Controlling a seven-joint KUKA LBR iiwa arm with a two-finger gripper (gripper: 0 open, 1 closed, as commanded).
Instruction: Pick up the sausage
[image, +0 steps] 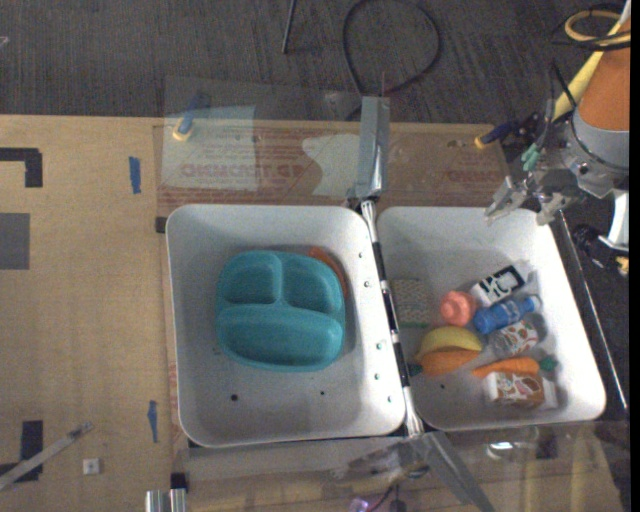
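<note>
The gripper (525, 197) hangs at the top right corner of the right bin (430, 235), over its far rim, with the grey wrist and orange band running off toward two o'clock. Its thin fingers appear spread and nothing sits between them, so it reads as released and empty. The sausage (459, 308) is most likely the small pinkish-orange piece in the cluster at the bin's middle, though it is too small to be sure; it lies toward seven o'clock from the gripper, well apart. Its long axis cannot be made out; it looks stubby. It touches the banana (450, 341) at its six o'clock, and a blue bottle (503, 315) lies just beside at three o'clock. The coming move likely calls for travel inward, then a descent, with crowding neighbours the main risk.
</note>
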